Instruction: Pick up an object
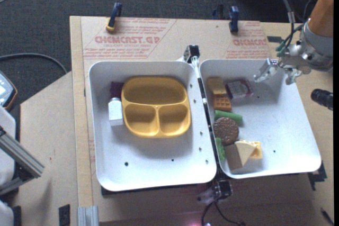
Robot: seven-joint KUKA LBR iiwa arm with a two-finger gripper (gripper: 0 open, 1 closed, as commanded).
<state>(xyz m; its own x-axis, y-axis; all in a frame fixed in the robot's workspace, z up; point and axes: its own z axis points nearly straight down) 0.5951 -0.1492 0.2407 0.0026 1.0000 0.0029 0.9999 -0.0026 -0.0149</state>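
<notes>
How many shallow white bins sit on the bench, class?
2. The left shallow white bin holds a yellow divided plastic tray; the right shallow white bin holds toy food pieces along its left wall, beside the grey two-finger gripper.

Robotics lab, clamped board (159, 39), bins (100, 129)

I see the pickable items clustered along the right bin's (296, 129) nine o'clock wall: a tan bread slice (214, 83) and waffle (222, 101) at eleven, a dark packet (238, 89) just beside them, a green bean (229, 115), a round brown cookie (226, 129), and a pale cheese wedge (244, 153) at seven.
</notes>
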